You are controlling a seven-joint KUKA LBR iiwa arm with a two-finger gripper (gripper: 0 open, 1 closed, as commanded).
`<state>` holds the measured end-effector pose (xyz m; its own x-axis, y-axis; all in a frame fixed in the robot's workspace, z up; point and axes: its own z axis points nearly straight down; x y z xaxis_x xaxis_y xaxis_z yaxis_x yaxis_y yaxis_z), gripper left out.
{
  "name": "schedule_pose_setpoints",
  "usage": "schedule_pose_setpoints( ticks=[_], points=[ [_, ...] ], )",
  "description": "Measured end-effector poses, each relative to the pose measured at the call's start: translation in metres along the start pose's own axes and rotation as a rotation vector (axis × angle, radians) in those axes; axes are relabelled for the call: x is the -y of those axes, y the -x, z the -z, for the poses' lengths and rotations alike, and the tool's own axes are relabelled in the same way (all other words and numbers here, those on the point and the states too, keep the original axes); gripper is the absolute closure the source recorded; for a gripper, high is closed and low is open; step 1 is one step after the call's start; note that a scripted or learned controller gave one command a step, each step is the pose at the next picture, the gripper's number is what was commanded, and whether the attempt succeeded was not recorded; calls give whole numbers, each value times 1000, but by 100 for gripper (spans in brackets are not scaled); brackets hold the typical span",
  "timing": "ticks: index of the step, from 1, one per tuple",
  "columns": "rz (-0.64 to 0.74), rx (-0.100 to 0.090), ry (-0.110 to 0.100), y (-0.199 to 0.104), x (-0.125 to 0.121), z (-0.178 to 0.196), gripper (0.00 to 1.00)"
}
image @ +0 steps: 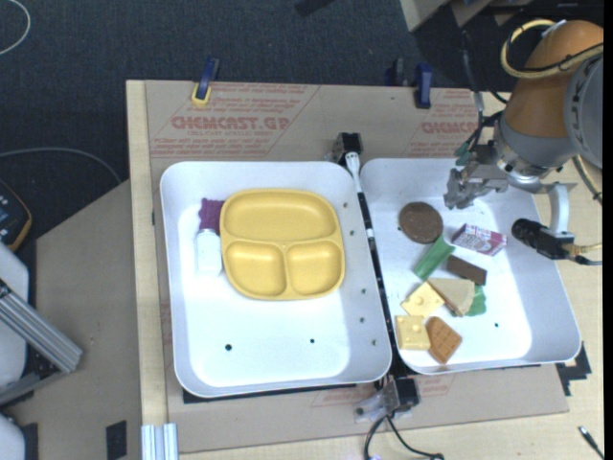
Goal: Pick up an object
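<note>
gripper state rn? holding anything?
Gripper: cannot be told; it sits over the right bin, above the brown disc, nothing visibly held.

Glossy yellow plastic tray (282, 242); smooth white bins (278, 353).

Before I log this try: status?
Gripper above right bin, holding nothing visible. Brown disc just left of it. Food pieces clustered below.
</note>
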<state>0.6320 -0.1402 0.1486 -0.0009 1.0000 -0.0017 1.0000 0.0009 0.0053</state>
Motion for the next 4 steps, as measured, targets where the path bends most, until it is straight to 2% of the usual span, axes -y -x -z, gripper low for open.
schedule_pose_setpoints(
  ticks=[1, 2, 3, 4],
  points=[
    [-1, 1, 3, 9, 1, 60, 100],
    [0, 0, 0, 9, -1, 78, 100],
    [1, -4, -11, -23, 40, 68, 100],
    [-1, -4, -10, -43, 83, 65, 100]
  ],
)
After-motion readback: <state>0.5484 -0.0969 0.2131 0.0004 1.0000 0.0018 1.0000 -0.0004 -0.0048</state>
